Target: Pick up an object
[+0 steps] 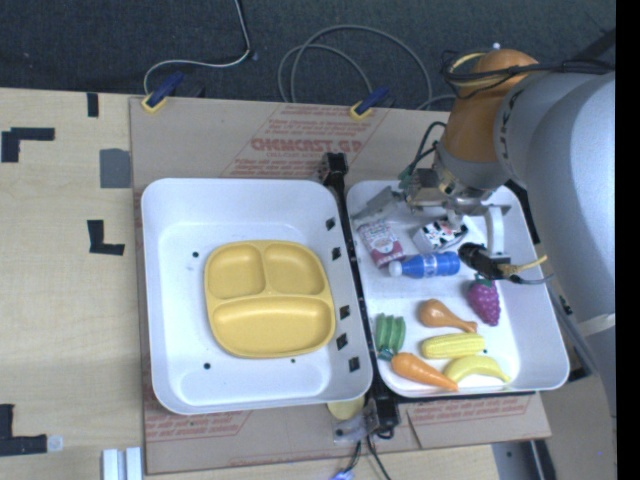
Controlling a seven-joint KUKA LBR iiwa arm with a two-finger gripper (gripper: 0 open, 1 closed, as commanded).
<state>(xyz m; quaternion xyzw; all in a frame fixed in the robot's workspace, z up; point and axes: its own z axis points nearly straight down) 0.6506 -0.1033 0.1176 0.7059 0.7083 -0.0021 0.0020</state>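
At right of frame, the arm (520, 138) is reaching over the right bin (545, 353), its hand (450, 208) hanging above a small black-and-white item (440, 234); whether it is gripping anything cannot be told. Bottle (425, 265), grapes (485, 300), corn (452, 346), banana (478, 369) and carrot (420, 370) are lying below. A yellow tray (268, 298) is sitting in the left bin (170, 268).

The shallow white right bin (540, 363) is crowded: a clear plastic bottle with a blue cap (425, 265), purple toy grapes (485, 300), an orange toy carrot (420, 370) and yellow toy corn (452, 346) lie close together. The grey arm (560, 168) overhangs its far end. The left bin (170, 268) has open floor around a yellow divided plate (268, 298).
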